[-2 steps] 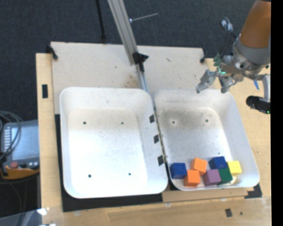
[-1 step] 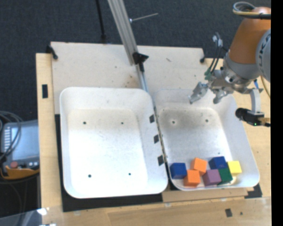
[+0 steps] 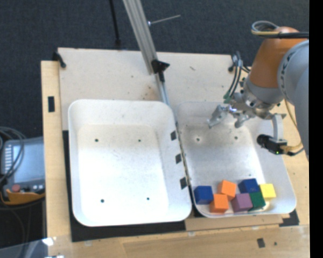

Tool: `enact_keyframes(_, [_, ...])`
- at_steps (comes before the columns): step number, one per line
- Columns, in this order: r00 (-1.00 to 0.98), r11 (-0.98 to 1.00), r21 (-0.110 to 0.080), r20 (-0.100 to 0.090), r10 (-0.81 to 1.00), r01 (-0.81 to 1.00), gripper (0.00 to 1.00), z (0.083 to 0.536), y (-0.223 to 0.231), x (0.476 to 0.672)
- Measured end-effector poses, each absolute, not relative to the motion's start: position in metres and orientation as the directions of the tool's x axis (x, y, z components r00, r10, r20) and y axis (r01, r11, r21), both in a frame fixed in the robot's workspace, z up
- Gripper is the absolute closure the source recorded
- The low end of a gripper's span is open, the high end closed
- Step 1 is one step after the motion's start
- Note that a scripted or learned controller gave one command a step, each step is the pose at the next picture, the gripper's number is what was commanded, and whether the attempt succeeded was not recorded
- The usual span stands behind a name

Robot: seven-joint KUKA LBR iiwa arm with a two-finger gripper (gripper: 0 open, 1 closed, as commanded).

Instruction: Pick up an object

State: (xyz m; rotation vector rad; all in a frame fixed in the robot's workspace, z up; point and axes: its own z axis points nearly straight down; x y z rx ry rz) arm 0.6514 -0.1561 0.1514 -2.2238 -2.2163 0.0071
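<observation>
From my remote station I see the arm (image 3: 274,63) reaching in from the right, its jaws (image 3: 229,117) hanging over the far end of the right bin (image 3: 226,149). The two fingers (image 3: 215,117) stand apart, open, with nothing between them. The blocks lie well apart from the jaws, clustered at the near end of the same bin: a blue block (image 3: 203,194), an orange block (image 3: 228,187), a second orange block (image 3: 220,202), a purple block (image 3: 241,202), a green block (image 3: 257,200), a dark blue block (image 3: 248,185) and a yellow block (image 3: 267,191). They sit packed close, several touching. The left bin (image 3: 124,160) lies beside it on the table (image 3: 107,74).
</observation>
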Motion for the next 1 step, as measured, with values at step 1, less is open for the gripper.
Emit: enact_keyframes(1, [0.005,-0.005,-0.004,-0.002,1.0,1.0,0.0,0.0993,-0.1568,0.6505])
